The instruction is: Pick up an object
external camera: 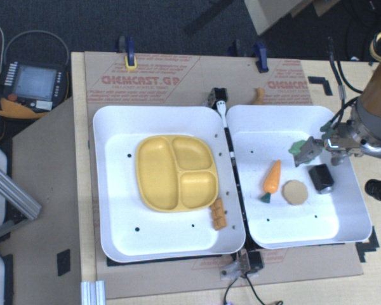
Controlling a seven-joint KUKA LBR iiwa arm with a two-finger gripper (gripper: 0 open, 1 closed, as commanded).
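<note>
In the right bin (343, 230) an orange carrot (273, 176) with a green stem end lies tilted near the middle. A round tan cookie (296, 192) sits just to its right. My gripper (310, 151) reaches in from the right, low over the bin's upper right part, above and to the right of the carrot. A small green thing (297, 147) shows right at the gripper's left tip; whether it is gripped or merely lies beside the tip cannot be made out.
The left bin (108, 170) holds a yellow divided plate (176, 172) and a small brown-orange piece (218, 215) by the plate's lower right corner. A raised rim (230, 164) separates the two bins. Cardboard (82, 138) borders the bins.
</note>
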